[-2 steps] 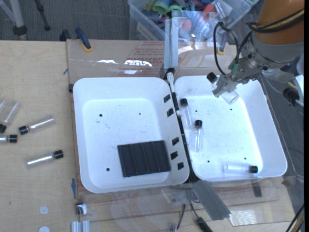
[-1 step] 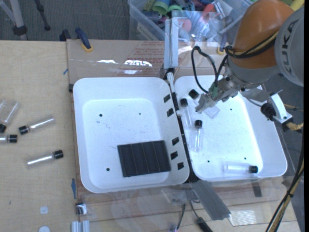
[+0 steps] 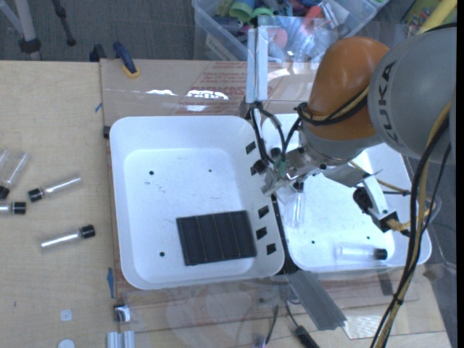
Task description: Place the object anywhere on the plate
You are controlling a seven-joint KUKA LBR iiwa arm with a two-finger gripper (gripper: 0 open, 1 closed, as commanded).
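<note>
The grey arm (image 3: 406, 85) reaches in from the right, its orange band (image 3: 344, 67) above the wrist, and the pincer (image 3: 290, 176) hangs low over the right bin (image 3: 417, 249); whether it is wide or narrow, I cannot tell. Near the front, a clear vial with a black cap (image 3: 360, 252) lies in that bin. The left bin (image 3: 138, 187) holds a black ribbed rectangular plate (image 3: 216, 238). Further left, 4 similar vials (image 3: 67, 236) lie on the wooden surface (image 3: 43, 122).
</note>
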